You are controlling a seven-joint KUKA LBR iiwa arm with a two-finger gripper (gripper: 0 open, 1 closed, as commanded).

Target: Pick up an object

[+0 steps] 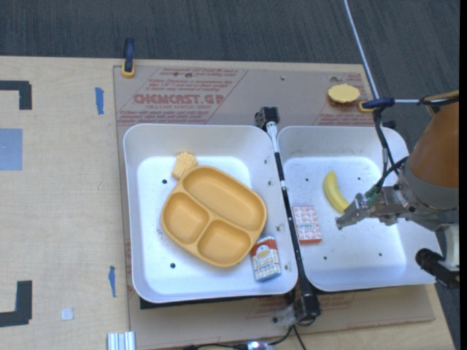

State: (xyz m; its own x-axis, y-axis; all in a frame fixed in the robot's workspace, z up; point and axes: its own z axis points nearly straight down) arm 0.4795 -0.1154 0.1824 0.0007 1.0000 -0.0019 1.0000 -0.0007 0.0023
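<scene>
Two white bins stood side by side on the bench. In the right bin (343,268) lay a banana (334,192), near the middle and a little toward the back, and a small red and white card packet (306,224) lay near the left wall of the same bin. The left bin (139,217) carried a yellow divided plate (213,215), a small yellow corn piece (184,164) touching the plate's back edge, and a small can (267,258) at the plate's front right corner.

The gripper (349,218) hung over the right bin, just in front of the banana and to the right of the packet. Nothing was between its fingers. Whether they stood wide or narrow I could not tell, because from this slanted view they merged into one dark shape.

By my judgement the banana was the nearest thing to pick, and the packet the second choice. Several things could go wrong from here. The gripper was beside the banana, not above it, so a straight descent would probably close on the bare floor of the bin. The banana is curved and smooth; if the fingers met it near the tip, it could turn and slip away. The packet is flat and thin, so the fingers could slide over it without catching any edge. It also lay close to the wall, which could block one finger.
</scene>
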